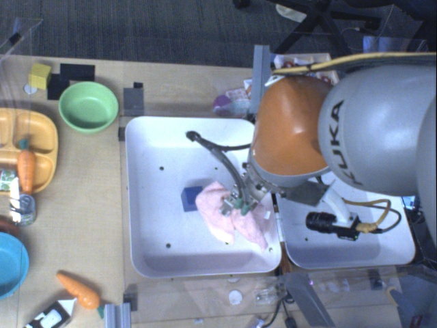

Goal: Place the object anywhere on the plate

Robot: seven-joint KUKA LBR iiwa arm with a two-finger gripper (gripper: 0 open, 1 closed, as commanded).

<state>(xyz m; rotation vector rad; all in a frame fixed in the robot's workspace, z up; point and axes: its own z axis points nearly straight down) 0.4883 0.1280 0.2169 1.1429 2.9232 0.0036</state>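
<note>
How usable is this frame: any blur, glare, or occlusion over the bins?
Camera view: lighting even, shadows soft; mild glare on the arm's orange band; the arm hides much of the right bin; the gripper over the pink cloth looks small and slightly soft; the left bin is sharp.

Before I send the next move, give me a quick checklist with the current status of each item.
1. Hand over the left bin: ok, it is low over the pink cloth.
2. Grip state: cannot tell, the arm hides too much of it.
3. Cloth secured in the hand: cannot tell; it lies crumpled on the bin floor under the hand.
4. Blue block apart from the cloth: not ok, it touches or sits partly under the cloth's left edge.
5. Plate located: cannot tell; a yellow divided tray and a blue dish sit at the far left, outside the bins.
</note>
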